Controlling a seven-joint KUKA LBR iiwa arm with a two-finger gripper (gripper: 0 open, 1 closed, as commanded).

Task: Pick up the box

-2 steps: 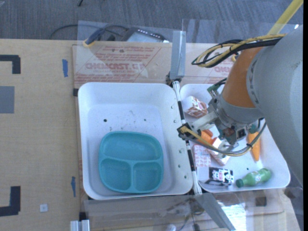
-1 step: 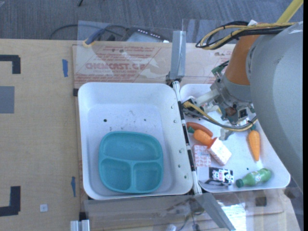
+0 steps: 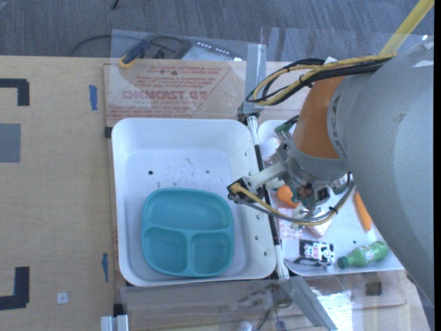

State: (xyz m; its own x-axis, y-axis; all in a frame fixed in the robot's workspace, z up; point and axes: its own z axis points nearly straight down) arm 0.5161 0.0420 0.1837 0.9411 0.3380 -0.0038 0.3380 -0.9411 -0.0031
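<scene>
A small box (image 3: 316,252) with black and white print lies flat near the front of the right bin (image 3: 344,267). My gripper (image 3: 302,200) hangs low over the middle of that bin, a little behind the box and mostly covered by the grey wrist and its orange band. Nothing is seen lifted. An orange object (image 3: 284,196) lies right beside the gripper on its left.
A green bottle (image 3: 364,254) lies to the right of the box, and an orange carrot-like piece (image 3: 363,213) sits behind it. The left bin (image 3: 131,143) holds a teal divided plate (image 3: 187,232). A metal divider (image 3: 265,205) separates the bins. Cables loop around the wrist.
</scene>
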